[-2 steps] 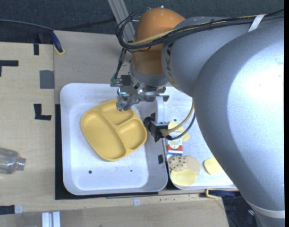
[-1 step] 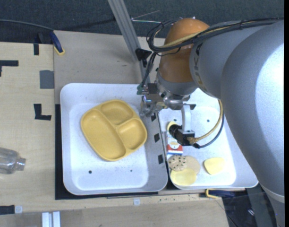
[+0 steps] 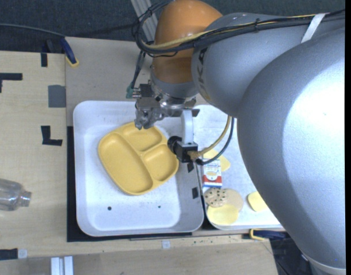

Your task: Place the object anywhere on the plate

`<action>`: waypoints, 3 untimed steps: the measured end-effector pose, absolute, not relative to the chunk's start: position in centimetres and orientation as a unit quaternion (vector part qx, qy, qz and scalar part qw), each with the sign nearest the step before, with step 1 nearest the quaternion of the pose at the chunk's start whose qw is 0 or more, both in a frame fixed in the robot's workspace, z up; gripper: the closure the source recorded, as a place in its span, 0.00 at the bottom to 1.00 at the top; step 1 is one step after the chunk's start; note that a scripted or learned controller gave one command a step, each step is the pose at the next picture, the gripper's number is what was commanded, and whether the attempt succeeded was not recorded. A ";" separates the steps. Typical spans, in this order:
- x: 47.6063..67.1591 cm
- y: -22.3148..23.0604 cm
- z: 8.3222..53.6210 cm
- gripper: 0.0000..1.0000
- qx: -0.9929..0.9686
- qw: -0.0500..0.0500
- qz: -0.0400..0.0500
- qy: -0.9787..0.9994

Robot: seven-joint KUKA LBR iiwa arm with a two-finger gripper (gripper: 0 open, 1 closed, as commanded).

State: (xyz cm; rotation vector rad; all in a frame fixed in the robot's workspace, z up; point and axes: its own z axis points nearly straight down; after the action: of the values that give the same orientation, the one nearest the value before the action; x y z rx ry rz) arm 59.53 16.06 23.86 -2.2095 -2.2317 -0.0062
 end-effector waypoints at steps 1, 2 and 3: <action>55.5 11.7 16.7 1.00 -0.708 0.003 0.006 -0.706; 55.8 12.0 17.1 0.00 -0.707 0.001 0.001 -0.708; 52.3 3.3 21.1 0.00 -0.709 0.000 0.001 -0.705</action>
State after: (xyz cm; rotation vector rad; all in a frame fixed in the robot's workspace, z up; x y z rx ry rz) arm 52.27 3.28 21.13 -2.2289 -2.2150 0.0046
